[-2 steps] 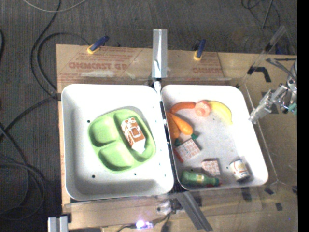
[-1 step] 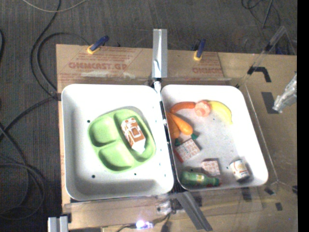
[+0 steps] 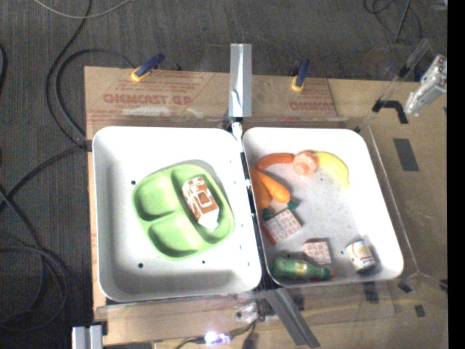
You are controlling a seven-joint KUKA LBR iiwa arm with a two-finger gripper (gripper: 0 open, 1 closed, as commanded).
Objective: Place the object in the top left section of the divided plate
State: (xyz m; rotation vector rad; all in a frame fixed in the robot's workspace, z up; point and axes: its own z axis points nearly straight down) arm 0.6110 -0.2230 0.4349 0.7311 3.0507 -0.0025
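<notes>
Gripper: I take the pale metal piece at the top right edge to be my gripper (image 3: 427,89). It is high up, outside both bins.
Gripper state: I cannot tell if it is open or closed. It is too small and blurry here.
The thing: a little orange and white box (image 3: 202,201) lies on the green plate (image 3: 149,227) in the left bin (image 3: 116,267).
Where on the plate: the box is in the plate's right part, close to the ridge in the middle. I think it is not in the top left section (image 3: 155,196) yet. That part looks bare and green.
Which way from the gripper: the box is far to the left of it and lower in the view. The whole right bin (image 3: 378,195), with its toy food, sits between them.
Long side of the box: it runs from upper left to lower right, a bit tilted.
My guess for the move: I would reach across the right bin, come down over the box, and grab it across its short side. Then it only needs a small hop to the left.
Watch out: the box is lying flat and low, so a grab could slip.
</notes>
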